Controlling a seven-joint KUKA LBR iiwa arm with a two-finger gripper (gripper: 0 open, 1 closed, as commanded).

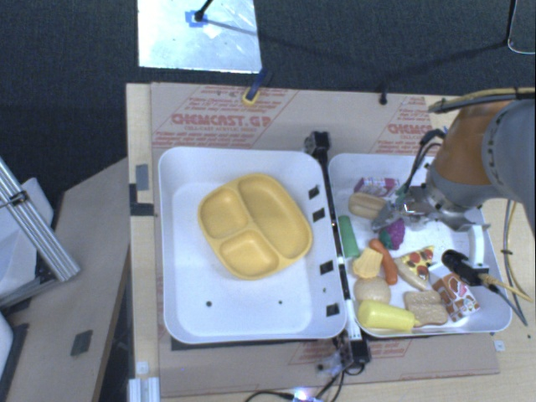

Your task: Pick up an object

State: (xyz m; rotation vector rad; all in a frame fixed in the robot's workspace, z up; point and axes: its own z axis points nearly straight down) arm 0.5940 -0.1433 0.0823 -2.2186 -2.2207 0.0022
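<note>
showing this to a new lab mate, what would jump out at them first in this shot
The yellow divided plate lies alone in the left bin. The right bin is crowded with toy food, and the grey-and-orange arm's end effector hangs low over a purple piece there.

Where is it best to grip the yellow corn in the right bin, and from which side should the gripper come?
Grip the yellow corn across its middle, coming from straight above. It lies flat and long near the front wall, so the fingers should probably close across its narrow width.

The arm's gripper (pixel 392 216) hangs over toy food in the right bin (pixel 494 312); a yellow tray (pixel 254 224) fills the left.
</note>
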